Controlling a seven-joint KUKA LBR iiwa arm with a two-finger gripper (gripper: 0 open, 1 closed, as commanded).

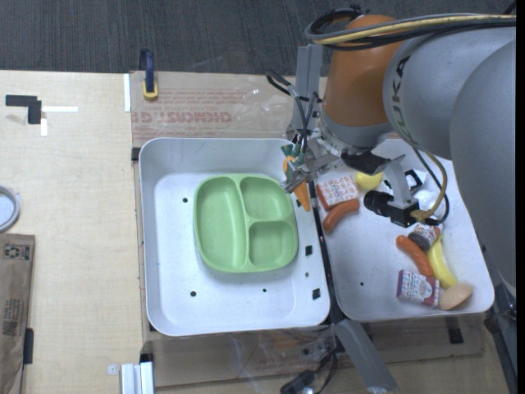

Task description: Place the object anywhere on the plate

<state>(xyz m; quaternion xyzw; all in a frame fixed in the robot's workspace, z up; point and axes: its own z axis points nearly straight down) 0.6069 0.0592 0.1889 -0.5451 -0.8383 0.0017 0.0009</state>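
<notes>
Camera view: one green plate (pixel 245 222), two white bins (pixel 164 302), one carrot (pixel 303 194) at the end effector (pixel 297 173). Its opening cannot be told. Wooden desk (pixel 66 220), dark floor (pixel 164 15).

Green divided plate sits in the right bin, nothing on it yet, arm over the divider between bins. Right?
Wrong bin. The camera view shows the green divided plate in the left bin, not the right. The rest holds: nothing on it, arm over the divider.
</notes>
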